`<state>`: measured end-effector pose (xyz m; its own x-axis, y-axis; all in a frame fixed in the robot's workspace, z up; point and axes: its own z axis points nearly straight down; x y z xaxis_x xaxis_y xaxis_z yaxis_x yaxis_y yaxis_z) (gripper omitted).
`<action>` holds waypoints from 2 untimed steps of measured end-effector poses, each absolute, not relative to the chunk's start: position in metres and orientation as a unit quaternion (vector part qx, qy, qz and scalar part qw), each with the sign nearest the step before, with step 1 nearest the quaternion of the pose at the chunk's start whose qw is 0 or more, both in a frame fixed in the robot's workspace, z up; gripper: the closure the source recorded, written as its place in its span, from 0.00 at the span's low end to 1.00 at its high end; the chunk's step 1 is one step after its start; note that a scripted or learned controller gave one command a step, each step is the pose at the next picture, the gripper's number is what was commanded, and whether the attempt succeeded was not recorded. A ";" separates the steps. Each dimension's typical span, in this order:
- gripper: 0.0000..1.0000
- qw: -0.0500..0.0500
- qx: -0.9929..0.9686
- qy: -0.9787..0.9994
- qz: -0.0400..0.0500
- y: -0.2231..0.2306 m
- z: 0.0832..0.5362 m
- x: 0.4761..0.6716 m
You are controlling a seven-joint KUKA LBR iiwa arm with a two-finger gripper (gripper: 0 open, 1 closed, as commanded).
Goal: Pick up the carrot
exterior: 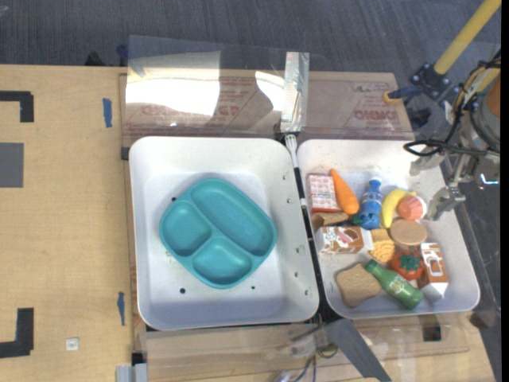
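Green plastic bottle (395, 286) lies nearest; the small orange toy carrot (343, 190) sits untouched in the right bin's (469, 293) back-left. Tool (445, 200) hovers right, grip unreadable. Next: travel left, then descend.

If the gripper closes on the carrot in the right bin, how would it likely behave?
The carrot looks like a smooth, tapered toy, so it is probably stiff and light, and might slip toward its narrow tip. Its round body may roll if nudged. It lies close beside the small red-and-white box, so the box would likely shift too.
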<state>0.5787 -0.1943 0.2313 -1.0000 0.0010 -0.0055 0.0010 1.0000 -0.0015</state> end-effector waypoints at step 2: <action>0.00 0.005 -0.080 0.997 -0.011 -0.114 0.090 0.597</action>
